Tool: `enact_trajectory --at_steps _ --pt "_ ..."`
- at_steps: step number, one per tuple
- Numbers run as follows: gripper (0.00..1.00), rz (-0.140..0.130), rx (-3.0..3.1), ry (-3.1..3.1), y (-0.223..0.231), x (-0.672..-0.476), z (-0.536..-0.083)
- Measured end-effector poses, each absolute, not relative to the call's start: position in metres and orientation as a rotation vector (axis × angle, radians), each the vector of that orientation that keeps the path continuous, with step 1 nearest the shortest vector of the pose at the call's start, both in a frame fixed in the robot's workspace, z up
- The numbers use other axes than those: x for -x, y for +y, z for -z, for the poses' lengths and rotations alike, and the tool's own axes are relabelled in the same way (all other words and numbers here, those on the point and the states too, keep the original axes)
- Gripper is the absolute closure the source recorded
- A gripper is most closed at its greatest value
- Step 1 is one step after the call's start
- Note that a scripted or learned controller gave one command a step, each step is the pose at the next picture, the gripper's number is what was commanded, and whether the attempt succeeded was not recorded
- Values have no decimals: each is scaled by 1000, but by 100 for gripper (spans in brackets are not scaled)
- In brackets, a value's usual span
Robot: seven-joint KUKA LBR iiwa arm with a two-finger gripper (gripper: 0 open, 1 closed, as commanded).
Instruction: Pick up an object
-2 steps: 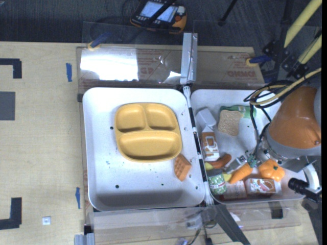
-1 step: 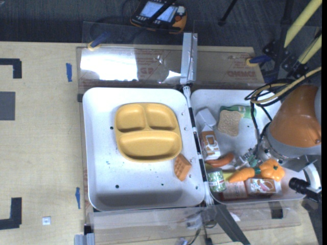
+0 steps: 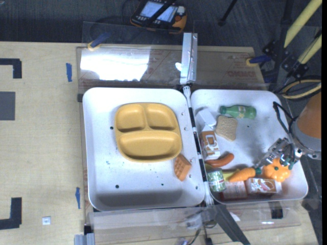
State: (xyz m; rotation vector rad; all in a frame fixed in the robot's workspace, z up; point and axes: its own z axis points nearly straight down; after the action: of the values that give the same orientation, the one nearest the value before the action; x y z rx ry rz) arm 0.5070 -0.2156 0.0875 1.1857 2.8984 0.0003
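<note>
**K:** Tabletop point(image 3: 41, 137) is pale wood, black tape marks on the left side, dark floor behind. Two white bins side by side.

**M:** Left bin point(image 3: 97, 177)?

**K:** Yellow divided tray point(image 3: 148, 131) sits in its upper middle. Orange waffle-like piece point(image 3: 182, 167) lies by the right wall, just below the tray's lower right corner. Few dark specks on the floor of the bin.

**M:** Right bin point(image 3: 260, 98)?

**K:** Crowded. Green bottle point(image 3: 237, 111) lying on its side near the top. Bread slice point(image 3: 227, 127) just below it. White carton point(image 3: 206, 118) at the left wall, a printed box point(image 3: 210, 144) under that. Sausage point(image 3: 219, 161) below the box. Carrot point(image 3: 241, 175) lower centre, a green-labelled can point(image 3: 215, 180) to its left. Ketchup bottle point(image 3: 253, 187) lying flat along the front wall. Small orange pumpkin point(image 3: 278, 171) at the right, touching the bottle's end.

**M:** Pincer?

**K:** Pincer point(image 3: 278, 152) is low in the right bin, arm coming in from the right, orange band at the frame edge. Tips sit just above and left of the pumpkin, near the carrot's end. Too blurred and cluttered to say if it's spread or pinched. Can't see anything between the fingers.

**M:** So nothing lifted?

**K:** Every item looks to be resting in a bin.
</note>
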Motion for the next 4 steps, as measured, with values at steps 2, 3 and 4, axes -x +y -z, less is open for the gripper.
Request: enact_trajectory --at_steps 2,3,4 --pt "100 -1 51 3133 -223 -646 -87" --pt "100 -2 45 3124 -223 -648 -100" --pt "100 -2 638 3082 -226 -665 -87"
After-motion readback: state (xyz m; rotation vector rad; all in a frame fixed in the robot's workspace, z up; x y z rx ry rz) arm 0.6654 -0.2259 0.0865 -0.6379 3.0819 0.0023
